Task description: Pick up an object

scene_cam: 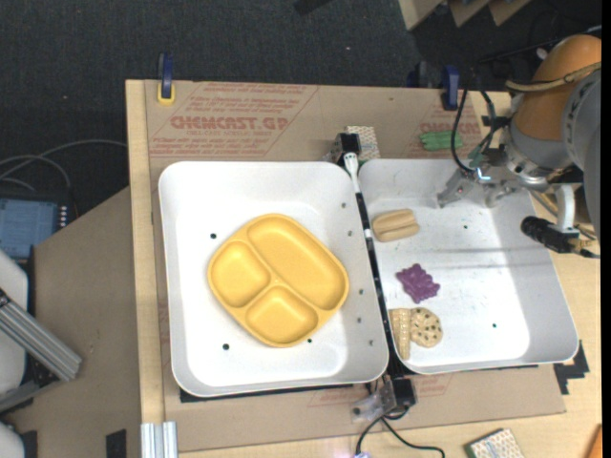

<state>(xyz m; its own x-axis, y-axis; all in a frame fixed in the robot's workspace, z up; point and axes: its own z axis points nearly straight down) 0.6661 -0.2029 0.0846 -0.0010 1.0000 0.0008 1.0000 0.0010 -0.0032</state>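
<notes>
The two-finger gripper hangs over the far part of the right white bin, its fingers spread apart and holding nothing. Nearest to it, toward the bin's left wall, lies a tan bread-roll-shaped toy; it looks light, a little soft and smooth. I would take it across its short middle. The purple crumpled piece and the speckled cookie lie further toward the near edge.

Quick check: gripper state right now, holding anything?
Gripper: open, holding nothing, over the right bin's far end.
</notes>
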